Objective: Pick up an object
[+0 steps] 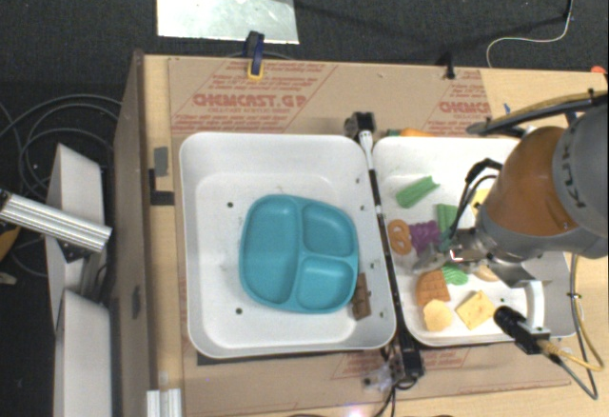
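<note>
The right bin (400,153) holds several small toy foods. Among them are a green wedge (416,189), a green block (445,215), an orange pretzel (399,236) and a purple grape cluster (424,234). Nearer the front lie an orange-brown slice (433,287), a pale yellow lump (438,315) and a yellow cheese piece (475,308). My gripper (448,256) hangs low over the middle of this bin, just right of the grapes and above a lime-green piece (458,276). The arm's orange band (533,187) hides the bin's right part.
The left bin (214,177) holds a blue divided plate (298,253) and a small brown item (362,296) against its right wall. A black clip (363,127) sits where the bins meet. Cardboard (285,91) lines the bench, and cables lie beyond it.
</note>
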`<state>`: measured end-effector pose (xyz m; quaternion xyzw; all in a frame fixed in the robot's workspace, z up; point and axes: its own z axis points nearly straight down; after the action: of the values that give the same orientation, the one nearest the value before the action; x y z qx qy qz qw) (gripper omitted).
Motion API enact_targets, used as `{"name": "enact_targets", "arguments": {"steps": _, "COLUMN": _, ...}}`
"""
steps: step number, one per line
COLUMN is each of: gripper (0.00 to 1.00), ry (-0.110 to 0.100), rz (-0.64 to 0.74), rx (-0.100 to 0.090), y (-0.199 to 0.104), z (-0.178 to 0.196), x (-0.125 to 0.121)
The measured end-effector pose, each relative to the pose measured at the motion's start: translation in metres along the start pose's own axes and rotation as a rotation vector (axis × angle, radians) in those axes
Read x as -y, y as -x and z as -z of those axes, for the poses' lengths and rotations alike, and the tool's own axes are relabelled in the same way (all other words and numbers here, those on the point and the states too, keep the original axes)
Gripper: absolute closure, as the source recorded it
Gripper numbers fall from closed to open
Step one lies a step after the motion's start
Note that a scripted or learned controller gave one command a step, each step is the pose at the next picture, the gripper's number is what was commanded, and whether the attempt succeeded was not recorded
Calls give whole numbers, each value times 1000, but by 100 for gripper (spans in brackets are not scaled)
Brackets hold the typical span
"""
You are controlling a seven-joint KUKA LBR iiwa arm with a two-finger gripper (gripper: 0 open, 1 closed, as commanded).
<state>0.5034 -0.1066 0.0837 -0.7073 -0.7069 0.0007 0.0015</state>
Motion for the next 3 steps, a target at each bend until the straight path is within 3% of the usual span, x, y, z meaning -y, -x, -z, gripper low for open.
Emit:
{"name": "enact_targets", "arguments": {"steps": 1, "gripper": 0, "ry": 12, "rz": 6, "rx": 4, "y": 22, "z": 2, "x": -81}}
{"name": "enact_targets", "arguments": {"steps": 2, "gripper": 100, "ry": 10, "rz": 5, "rx": 1, "y": 21, "z": 14, "x": -79}}
{"name": "enact_targets", "arguments": {"steps": 3, "gripper": 100, "ry": 13, "rz": 12, "rx": -2, "y": -51, "z": 134, "x": -34}}
